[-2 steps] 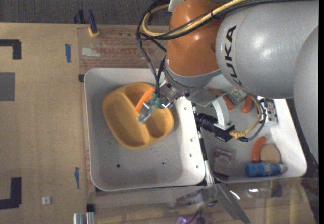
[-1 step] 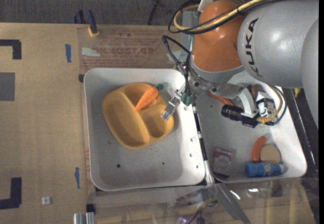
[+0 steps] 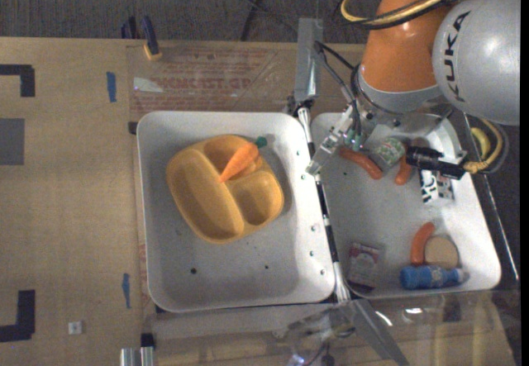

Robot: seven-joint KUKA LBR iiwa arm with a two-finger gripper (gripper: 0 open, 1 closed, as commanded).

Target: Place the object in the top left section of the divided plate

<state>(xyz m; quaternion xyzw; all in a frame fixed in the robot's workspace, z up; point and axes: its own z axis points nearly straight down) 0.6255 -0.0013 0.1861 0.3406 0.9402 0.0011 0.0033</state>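
A yellow divided plate (image 3: 198, 199) sits in the left bin (image 3: 165, 273). An orange toy carrot (image 3: 239, 163) with a green top lies in the plate's upper section near the far rim. Its pointed end rests on the ridge where the dividers meet. My gripper (image 3: 326, 151) hangs to the right of the plate, over the wall between the two bins, apart from the carrot. Nothing shows in its grasp. The orange band and grey wrist fill the upper right.
The right bin (image 3: 488, 265) holds a red sausage (image 3: 361, 162) just beside the gripper, a greenish packet (image 3: 387, 149), a second sausage (image 3: 421, 242), a round tan piece (image 3: 443, 253), a blue bottle (image 3: 430, 277) and a small packet (image 3: 364, 262).
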